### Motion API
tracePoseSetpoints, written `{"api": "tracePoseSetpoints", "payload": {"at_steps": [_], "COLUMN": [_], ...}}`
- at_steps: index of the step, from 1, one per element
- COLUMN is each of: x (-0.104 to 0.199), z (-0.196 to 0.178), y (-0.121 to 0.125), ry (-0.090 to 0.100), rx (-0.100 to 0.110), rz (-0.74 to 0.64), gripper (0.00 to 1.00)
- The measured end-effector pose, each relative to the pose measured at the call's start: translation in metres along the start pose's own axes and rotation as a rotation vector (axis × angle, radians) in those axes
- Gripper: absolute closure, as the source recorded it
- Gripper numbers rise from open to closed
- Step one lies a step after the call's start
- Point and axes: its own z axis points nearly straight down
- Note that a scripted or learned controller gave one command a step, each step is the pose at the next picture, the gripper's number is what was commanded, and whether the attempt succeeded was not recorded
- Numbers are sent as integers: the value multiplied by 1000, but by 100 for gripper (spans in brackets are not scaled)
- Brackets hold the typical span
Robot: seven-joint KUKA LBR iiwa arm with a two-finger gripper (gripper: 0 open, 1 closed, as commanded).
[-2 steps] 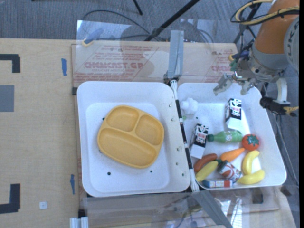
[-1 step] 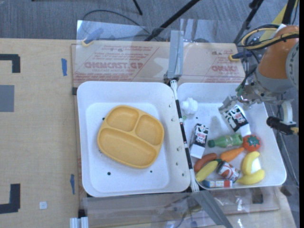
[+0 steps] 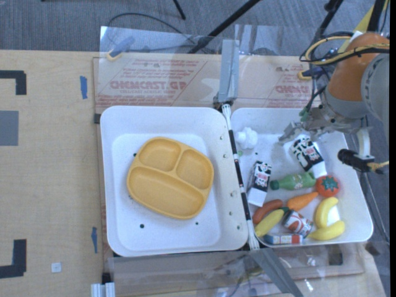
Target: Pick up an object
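Arm [image 3: 365, 79] reached in from the right over the right bin [image 3: 356, 228]. Gripper [image 3: 307, 130] hung low at the bin's far side, just above a black-and-white carton [image 3: 307, 153]. Finger spread could not be told. Carton lay tilted, long axis running from upper left to lower right, top toward the gripper. Nearby lay a second carton [image 3: 260, 182], green bottle [image 3: 294, 181], tomato [image 3: 327, 185], carrot [image 3: 302, 200] and banana [image 3: 327, 220]. Left bin [image 3: 117, 228] held a yellow plate [image 3: 170, 177].
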Motion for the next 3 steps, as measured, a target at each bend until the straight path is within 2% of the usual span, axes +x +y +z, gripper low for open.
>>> {"api": "tracePoseSetpoints", "payload": {"at_steps": [1, 2, 3], "x": [-2, -5, 5], "z": [0, -11, -129], "y": [-73, -72, -99], "ry": [7, 2, 1], "rx": [5, 0, 3], "rz": [156, 159, 158], "gripper": [0, 100, 100]}}
